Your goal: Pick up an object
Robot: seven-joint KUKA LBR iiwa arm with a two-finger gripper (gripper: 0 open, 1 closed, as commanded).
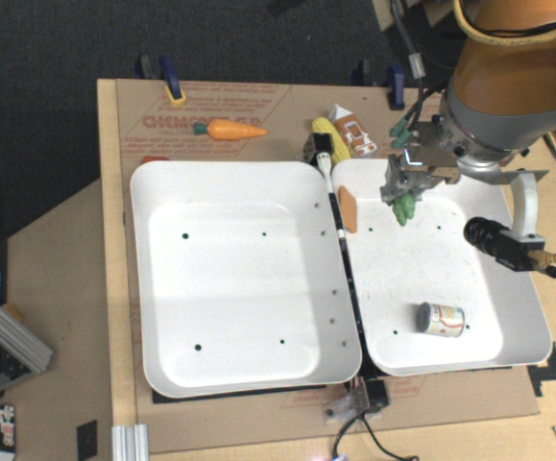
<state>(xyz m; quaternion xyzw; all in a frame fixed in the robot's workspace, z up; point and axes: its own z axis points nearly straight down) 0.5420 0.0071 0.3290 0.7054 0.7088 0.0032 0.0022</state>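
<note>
Two white bins (249,373) are being carried by the surface (114,257). A green object (405,207) is being gripped between the closed fingers of the pincer (404,192) above the right bin.

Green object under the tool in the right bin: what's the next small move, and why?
Probably a short straight lift. The tool sits low over the right bin with the green object hanging right beneath it, seemingly in its grip, though the contact is hard to see. Raising it slightly would show whether the object comes along, well apart from the can and the orange piece.
</note>
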